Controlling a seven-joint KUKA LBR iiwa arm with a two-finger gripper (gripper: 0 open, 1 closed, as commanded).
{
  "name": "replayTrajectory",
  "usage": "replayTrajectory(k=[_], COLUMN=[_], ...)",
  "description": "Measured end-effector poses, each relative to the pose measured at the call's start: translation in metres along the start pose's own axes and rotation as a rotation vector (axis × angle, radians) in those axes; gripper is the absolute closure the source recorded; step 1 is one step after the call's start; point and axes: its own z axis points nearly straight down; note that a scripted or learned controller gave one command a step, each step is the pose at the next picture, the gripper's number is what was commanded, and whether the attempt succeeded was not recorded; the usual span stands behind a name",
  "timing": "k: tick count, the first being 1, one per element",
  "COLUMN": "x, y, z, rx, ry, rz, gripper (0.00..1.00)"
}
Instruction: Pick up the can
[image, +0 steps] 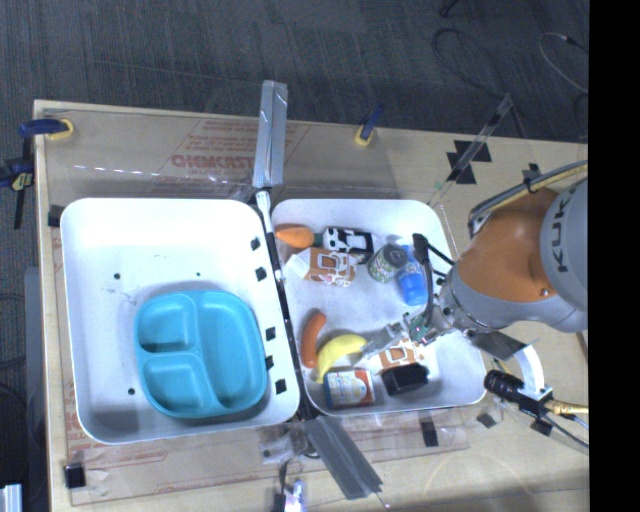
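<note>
The can (386, 264), silver-topped with a greenish side, lies in the back part of the right bin (455, 385), next to a blue object (412, 286). My gripper (418, 330) is low in the same bin, in front of the can and to its right. It hangs over a small orange-and-white carton (398, 355), with the blue object between it and the can. The grey wrist and orange band (505, 262) reach in from the right.
The right bin also holds an orange piece (294, 237), a black-and-white item (347, 240), a brown carton (330, 267), a red sausage (312, 335), a banana (341, 348), a jar (350, 388) and a black block (407, 379). A blue divided tray (200, 352) lies in the left bin (100, 250).
</note>
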Motion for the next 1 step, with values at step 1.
replayTrajectory(k=[1], x=[-0.0001], y=[0.0009], z=[0.0542], rx=[-0.003], ry=[-0.002], rz=[0.095], gripper=[0.0])
